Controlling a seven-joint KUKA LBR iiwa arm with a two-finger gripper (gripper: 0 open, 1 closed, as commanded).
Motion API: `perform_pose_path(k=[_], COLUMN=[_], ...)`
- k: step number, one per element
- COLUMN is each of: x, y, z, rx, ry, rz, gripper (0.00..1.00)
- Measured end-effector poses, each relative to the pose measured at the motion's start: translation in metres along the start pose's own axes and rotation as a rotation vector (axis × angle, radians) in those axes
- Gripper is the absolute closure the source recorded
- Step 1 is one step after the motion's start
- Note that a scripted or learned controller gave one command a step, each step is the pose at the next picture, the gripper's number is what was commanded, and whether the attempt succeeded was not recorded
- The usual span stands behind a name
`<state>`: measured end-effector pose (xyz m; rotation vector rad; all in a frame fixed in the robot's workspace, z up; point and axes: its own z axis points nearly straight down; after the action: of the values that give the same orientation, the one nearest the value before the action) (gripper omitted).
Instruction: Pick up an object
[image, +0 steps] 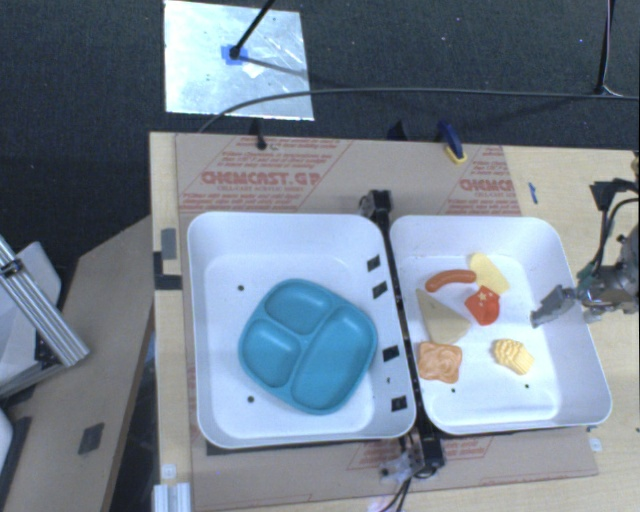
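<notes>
Grey jaws over right bin, low

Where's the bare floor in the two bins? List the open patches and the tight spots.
Left bin: a bare strip runs around the blue tray, widest along the far wall. Right bin: bare along the near wall below the corn piece, and beyond the sausage. Crowded: the toy food cluster around the red piece.

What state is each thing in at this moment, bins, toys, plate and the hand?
Left bin: holds the blue divided plate, which lies flat, upright.
Right bin: holds five toy foods, all loose.
Sausage: lying flat.
Red piece: touching the pale wedge.
Yellow piece: lying flat.
Orange piece: lying flat.
Corn-like piece: lying apart.
Hand: above the right bin's right edge, holding nothing visible.
</notes>
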<state>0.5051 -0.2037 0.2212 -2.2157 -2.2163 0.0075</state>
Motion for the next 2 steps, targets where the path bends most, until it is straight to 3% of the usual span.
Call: perform_pose_path(k=[1, 2], x=[0.001, 0.000], y=[0.003, -0.006], z=[-0.005, 0.052], rx=[-0.010, -0.006], ry=[-0.003, -0.001], rz=[-0.004, -0.001], gripper=[0.00, 0.00])
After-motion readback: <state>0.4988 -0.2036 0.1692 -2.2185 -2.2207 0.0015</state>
